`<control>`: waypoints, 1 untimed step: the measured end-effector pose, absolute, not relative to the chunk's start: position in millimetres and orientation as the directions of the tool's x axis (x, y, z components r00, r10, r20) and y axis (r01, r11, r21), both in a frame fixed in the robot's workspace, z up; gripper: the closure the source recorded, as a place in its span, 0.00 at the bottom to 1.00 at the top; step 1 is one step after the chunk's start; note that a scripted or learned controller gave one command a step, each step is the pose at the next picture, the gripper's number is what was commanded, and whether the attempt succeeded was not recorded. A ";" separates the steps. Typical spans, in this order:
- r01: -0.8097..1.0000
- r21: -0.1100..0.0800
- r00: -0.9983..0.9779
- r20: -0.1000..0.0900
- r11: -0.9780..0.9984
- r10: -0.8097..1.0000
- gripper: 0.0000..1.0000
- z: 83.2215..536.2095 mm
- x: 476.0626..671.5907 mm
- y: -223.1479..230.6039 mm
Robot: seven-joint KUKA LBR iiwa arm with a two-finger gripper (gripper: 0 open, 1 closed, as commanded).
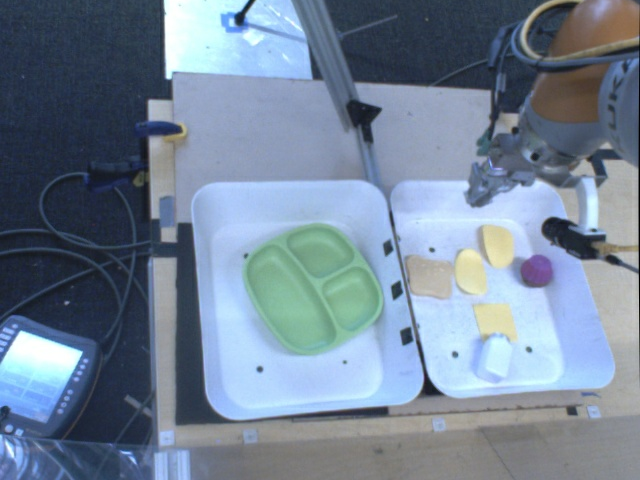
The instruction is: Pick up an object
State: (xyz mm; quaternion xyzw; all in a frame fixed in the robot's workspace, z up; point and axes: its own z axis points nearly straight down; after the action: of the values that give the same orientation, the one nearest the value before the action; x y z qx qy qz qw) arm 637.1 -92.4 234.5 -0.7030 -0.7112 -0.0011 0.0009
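In the right bin lie a tan bread slice, two yellow rounded pieces, a purple ball, a flat yellow square and a small white bottle. My gripper hangs over the bin's far left part, above and behind the yellow pieces. I see nothing between its fingers.
The left bin holds a green divided plate. A grey pole slants across the back of the bench. Cables and a pendant lie on the floor at the left.
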 end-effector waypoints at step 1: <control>1.000 -0.001 -0.011 0.002 0.011 1.000 1.00 229.3 631.7 -44.6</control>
State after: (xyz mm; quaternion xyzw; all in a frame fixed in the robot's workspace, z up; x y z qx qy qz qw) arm 631.7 -44.6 229.3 -0.7033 -0.7109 -0.0006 0.0010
